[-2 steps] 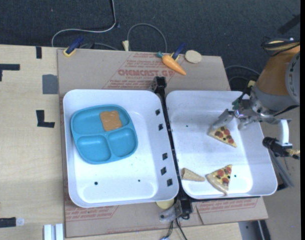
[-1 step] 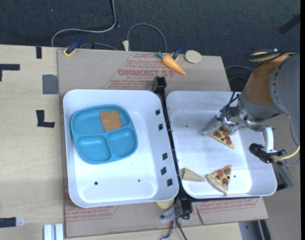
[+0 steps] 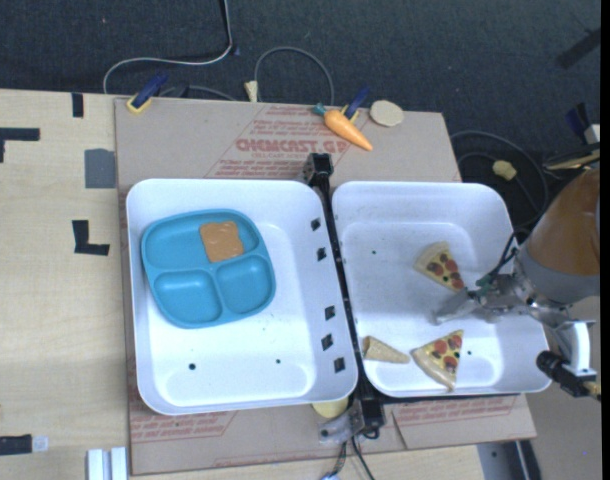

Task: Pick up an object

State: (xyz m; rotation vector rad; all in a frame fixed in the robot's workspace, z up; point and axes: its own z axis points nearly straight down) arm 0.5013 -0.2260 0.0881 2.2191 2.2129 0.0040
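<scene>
My gripper (image 3: 451, 311) reaches in from the right and sits low in the right bin (image 3: 405, 203). It lies between two toy pizza slices, one (image 3: 441, 266) just above and to the left of it, the other (image 3: 440, 356) just below it. A tan wedge (image 3: 385, 349) lies at the bin's lower left. I see nothing held in the gripper.
The left bin (image 3: 165, 368) holds a blue divided plate (image 3: 185, 293) with a brown toast square (image 3: 222, 240) in its top section. Behind the bins, on the cardboard, lie a toy carrot (image 3: 347, 129) and a pale round cookie (image 3: 387, 114). Cables run along the back.
</scene>
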